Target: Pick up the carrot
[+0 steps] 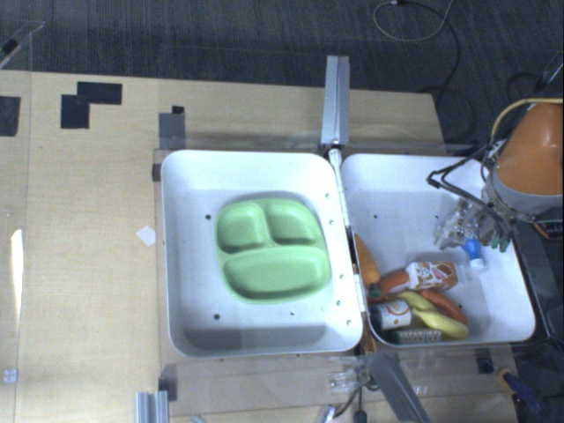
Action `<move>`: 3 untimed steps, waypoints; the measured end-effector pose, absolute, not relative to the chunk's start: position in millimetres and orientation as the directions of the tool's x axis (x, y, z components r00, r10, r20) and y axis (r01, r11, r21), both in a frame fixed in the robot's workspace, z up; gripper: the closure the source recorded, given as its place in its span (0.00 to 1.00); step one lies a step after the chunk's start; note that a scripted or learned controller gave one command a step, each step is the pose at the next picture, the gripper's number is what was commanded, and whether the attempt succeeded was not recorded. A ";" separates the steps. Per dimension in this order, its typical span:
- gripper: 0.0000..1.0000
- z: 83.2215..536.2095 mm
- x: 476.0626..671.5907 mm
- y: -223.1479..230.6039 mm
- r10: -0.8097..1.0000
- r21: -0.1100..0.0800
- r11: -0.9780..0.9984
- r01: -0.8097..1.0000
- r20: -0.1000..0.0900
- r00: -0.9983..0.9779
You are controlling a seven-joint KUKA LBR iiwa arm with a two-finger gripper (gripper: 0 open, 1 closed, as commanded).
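The pincer [471,232] hangs over the right white bin [397,192]; I cannot tell how it stands. The long orange carrot [443,305] lies untouched nearby, so reaching down comes next.

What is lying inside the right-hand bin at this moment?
In the right bin, a pile sits at the near left corner: a carrot, a small bottle, a banana and a dark can. Whatever lies beneath the pile is covered.

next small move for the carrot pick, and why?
Probably move the gripper toward the near-left corner of the right bin, until it is over the carrot. The gripper hangs over the bin's right part, apart from the carrot, which lies against the bin's left wall, just beside the bottle and banana. Descent should wait for alignment.
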State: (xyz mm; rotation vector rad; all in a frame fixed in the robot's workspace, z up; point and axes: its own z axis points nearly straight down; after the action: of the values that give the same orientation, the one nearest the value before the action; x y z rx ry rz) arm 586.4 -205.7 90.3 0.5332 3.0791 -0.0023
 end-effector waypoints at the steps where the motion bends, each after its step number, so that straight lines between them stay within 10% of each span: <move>1: 1.00 90.6 600.6 -171.0 0.105 0.000 0.995 0.105 -0.018 -0.994; 2: 1.00 89.7 635.0 -175.6 -0.339 -0.006 0.941 -0.339 -0.016 -0.941; 3: 1.00 104.2 638.9 -174.4 -0.337 -0.010 0.942 -0.336 -0.029 -0.941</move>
State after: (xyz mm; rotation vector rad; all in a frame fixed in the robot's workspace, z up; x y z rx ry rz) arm 638.9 -174.4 104.2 -0.5314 3.0654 -0.0083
